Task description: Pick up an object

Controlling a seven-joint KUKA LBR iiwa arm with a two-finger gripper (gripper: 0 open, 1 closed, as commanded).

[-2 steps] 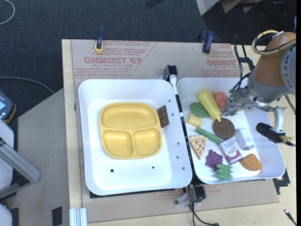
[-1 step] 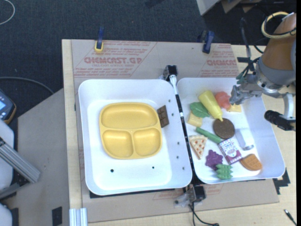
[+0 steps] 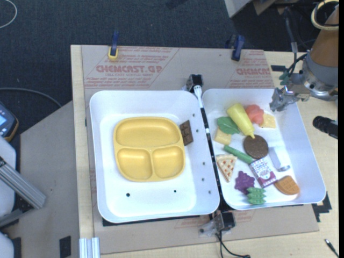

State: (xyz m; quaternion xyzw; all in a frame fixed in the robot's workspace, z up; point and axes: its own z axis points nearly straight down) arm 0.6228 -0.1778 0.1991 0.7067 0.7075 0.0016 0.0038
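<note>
While the grey two-finger gripper (image 3: 280, 100) hangs over the upper-right corner of the right shallow white bin (image 3: 309, 144), it holds nothing; whether its jaws stand wide or narrow can't be told from this angle, too small & dark.

Why things lie as they do: the toy food is all heaped in the right bin, i.e. the pick side, w/ the arm reaching in from that side. The left shallow white bin (image 3: 102, 144) bears a yellow three-compartment plastic plate (image 3: 149, 148) and a small brown chocolate-bar piece (image 3: 186, 133) leaning at the plate's right edge, so prob. the drop side.

Nearest candidates to the gripper: a pink-red rounded toy (image 3: 255, 113) touching a pale yellow cheese-like square (image 3: 268, 122), just beside a yellow mustard-style squeeze bottle (image 3: 240, 119) lying tilted. The bottle is smooth, tapered, glossy plastic; it rests partly over a green leaf-shaped piece (image 3: 227, 125). Judged: the bottle's long body gives a fair grasp across its width, but it could roll.

Further down: a brown round patty (image 3: 255, 145), a pizza slice w/ red dots (image 3: 227, 166), a purple grape bunch (image 3: 244, 182), a green broccoli-like piece (image 3: 256, 195), an orange-brown biscuit shape (image 3: 287, 185).
</note>
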